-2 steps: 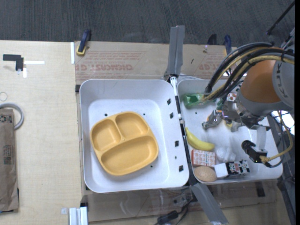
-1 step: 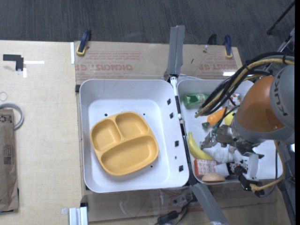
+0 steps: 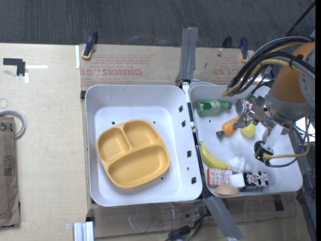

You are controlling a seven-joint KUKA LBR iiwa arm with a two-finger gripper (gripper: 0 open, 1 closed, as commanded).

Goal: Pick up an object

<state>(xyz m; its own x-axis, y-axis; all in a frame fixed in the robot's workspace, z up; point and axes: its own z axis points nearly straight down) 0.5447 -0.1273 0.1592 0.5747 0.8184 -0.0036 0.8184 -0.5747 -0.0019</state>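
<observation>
Nearest, the left bin [image 3: 95,149] holds a yellow divided plate [image 3: 133,153]. Over the right bin [image 3: 291,182] the gripper [image 3: 244,115] hangs by a carrot [image 3: 229,125] and lemon [image 3: 248,129]; its state I cannot tell. Nearby lie a green bottle [image 3: 212,106] and banana [image 3: 212,156].

The grey KUKA arm with an orange band above its wrist [image 3: 290,82] reaches in from the right, bundled with black and yellow cables. Its wrist points down and leftward, and the metal two-finger gripper [image 3: 244,115] hangs low at the arm's left end. Whether its fingers are spread or closed cannot be made out.
</observation>
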